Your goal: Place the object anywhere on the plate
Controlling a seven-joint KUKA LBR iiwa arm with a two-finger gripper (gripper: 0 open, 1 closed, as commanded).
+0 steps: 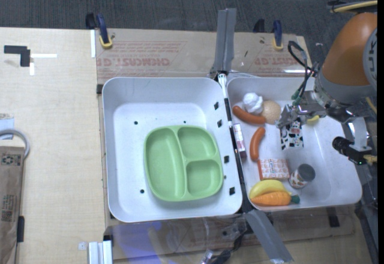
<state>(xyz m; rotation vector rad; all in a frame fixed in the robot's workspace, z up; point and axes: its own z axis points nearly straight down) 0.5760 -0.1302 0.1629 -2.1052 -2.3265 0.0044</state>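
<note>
The light green plate (183,162), divided into three compartments, lies in the left bin (120,137) with nothing on it. My gripper (291,117) hangs over the middle of the right bin (336,194), below the orange-banded wrist. A small black-and-white cow-patterned carton (293,137) sits right under the gripper, and its top edge meets the gripper's tip. The gripper body hides the contact between them.
The right bin also holds a white garlic bulb (252,101), a tan ball (271,111), two orange sausages (248,116) (257,142), a red-and-white packet (273,168), a small can (302,175), a banana (267,186) and a carrot (273,198). A grey divider (225,41) stands between the bins.
</note>
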